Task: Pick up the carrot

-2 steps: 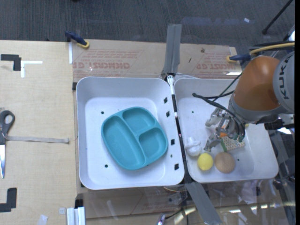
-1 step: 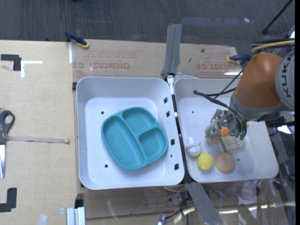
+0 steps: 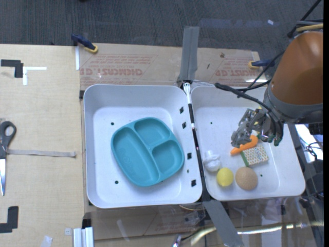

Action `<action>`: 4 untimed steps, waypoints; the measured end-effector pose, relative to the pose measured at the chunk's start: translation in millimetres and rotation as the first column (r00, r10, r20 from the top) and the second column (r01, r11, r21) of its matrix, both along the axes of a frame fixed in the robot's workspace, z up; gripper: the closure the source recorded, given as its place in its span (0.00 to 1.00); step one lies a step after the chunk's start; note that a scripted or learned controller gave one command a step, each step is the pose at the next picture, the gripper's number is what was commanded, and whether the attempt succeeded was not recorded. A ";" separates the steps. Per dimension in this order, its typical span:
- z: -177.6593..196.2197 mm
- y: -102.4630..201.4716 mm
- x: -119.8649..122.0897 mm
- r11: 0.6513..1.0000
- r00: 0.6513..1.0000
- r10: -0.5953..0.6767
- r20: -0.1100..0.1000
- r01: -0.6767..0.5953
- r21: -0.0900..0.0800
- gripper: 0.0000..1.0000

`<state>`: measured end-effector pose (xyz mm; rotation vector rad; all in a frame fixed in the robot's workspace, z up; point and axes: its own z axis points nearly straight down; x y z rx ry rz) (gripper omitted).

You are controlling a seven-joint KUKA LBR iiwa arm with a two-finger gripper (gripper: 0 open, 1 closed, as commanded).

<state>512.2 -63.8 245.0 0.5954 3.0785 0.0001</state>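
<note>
Dark grey carpet runs along the top behind the desk (image 3: 41,112), which is covered in tan cardboard with two shallow white bins sitting side by side on it. So the carrot (image 3: 244,146) is in the right bin (image 3: 288,181), roughly mid-bin toward its right side, lying at a slant with one end poking out to the left. The hand (image 3: 249,133) is right on top of it, coming down off the grey arm with the big orange band (image 3: 303,60) from the right, and honestly the fingers are a dark metallic jumble from this angle, so I can't tell if they're spread or pinched, or whether the carrot is actually between them. Just below the carrot, touching or nearly so, is a small speckled rectangular block with a green edge (image 3: 255,155), looks like a sponge. Further toward the front of that bin there's a yellow lemon-ish ball (image 3: 224,177) and a tan round ball (image 3: 247,178) next to each other, plus a small white lumpy thing (image 3: 211,161) near the left wall. Left bin (image 3: 97,189) has a teal divided plate (image 3: 148,151) with three compartments lying in it at an angle. Way out on the left of the desk, scissors (image 3: 5,148) lie by the edge.
</note>
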 end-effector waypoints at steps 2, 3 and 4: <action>-130.2 -52.3 -22.6 0.905 0.905 0.426 -0.004 -0.426 0.000 1.00; -130.2 -52.2 -22.6 0.905 0.905 0.426 -0.004 -0.426 0.000 0.00; -152.5 -39.5 47.1 0.885 0.885 0.466 -0.002 -0.466 0.000 0.00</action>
